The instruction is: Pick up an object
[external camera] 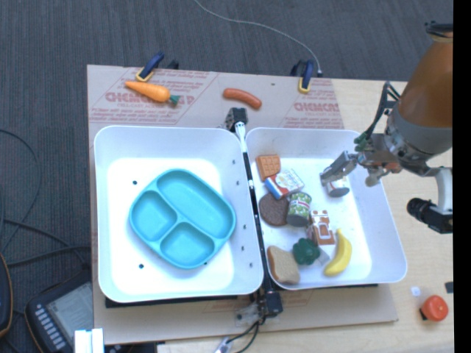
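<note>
The right bin (pixel 383 226) holds several toy foods: an orange waffle cracker (pixel 268 165), a red, white and blue packet (pixel 283 183), a brown round cookie (pixel 274 211), a green can (pixel 299 207), a small brown-and-white box (pixel 321 229), a banana (pixel 339 254), a broccoli (pixel 306 252) and a bread slice (pixel 283 265). My gripper (pixel 336 178) hangs over the upper middle of this bin, right of the packet and above the box. It is open, with nothing between its fingers.
The left bin (pixel 118 160) holds a blue divided plate (pixel 182 217). Behind the bins, a toy carrot (pixel 151 91) and a sausage (pixel 242 98) lie on the cardboard. An orange object (pixel 434 309) sits on the bench at the lower right.
</note>
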Controlling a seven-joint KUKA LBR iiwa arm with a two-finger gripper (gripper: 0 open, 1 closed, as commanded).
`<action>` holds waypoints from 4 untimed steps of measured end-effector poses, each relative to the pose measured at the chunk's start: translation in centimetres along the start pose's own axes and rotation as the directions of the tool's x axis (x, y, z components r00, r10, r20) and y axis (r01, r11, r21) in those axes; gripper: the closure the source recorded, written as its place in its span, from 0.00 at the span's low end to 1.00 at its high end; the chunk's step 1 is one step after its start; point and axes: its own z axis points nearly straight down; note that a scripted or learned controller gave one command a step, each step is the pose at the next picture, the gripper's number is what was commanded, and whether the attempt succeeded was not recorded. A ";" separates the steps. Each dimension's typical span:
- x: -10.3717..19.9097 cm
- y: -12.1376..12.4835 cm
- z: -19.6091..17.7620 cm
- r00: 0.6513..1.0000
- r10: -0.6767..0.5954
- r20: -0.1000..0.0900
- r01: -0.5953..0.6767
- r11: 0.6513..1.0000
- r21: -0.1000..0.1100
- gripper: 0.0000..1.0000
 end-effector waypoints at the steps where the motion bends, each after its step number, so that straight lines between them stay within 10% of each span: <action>1: -1.4 5.5 15.8 1.000 0.001 0.000 -0.001 1.000 0.003 0.00; 2: -0.2 1.8 18.3 1.000 0.001 0.003 -0.001 1.000 -0.009 0.00; 3: -0.2 1.8 17.2 1.000 0.002 0.003 -0.002 1.000 -0.010 1.00; 4: -0.2 1.8 17.3 1.000 0.002 0.003 -0.002 1.000 -0.010 0.00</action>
